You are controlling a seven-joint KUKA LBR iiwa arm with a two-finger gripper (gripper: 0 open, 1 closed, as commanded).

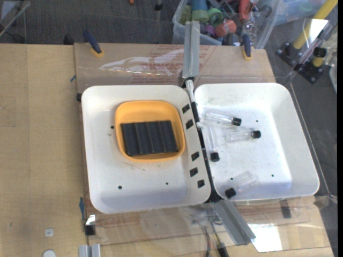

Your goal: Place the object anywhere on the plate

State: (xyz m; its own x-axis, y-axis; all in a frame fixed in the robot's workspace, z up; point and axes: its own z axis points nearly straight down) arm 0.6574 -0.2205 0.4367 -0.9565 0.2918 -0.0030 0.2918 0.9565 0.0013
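Observation:
An orange plate [124, 116] sits in the left white bin [102, 175]. A dark ribbed rectangular block [149, 138] lies flat on it, covering most of its middle. In the right white bin [284, 143] lie several clear plastic vials with black caps: one near the top centre [222, 119], one to its right [244, 136], one by the divider [211, 143], and one at the front [240, 184].
A clear tub of colourful toys [230, 9] stands behind the bins. Black tabs line the metal divider [194, 138] between the bins. Wooden bench top [37, 143] spreads to the left. Clamps and brackets sit along the front edge.

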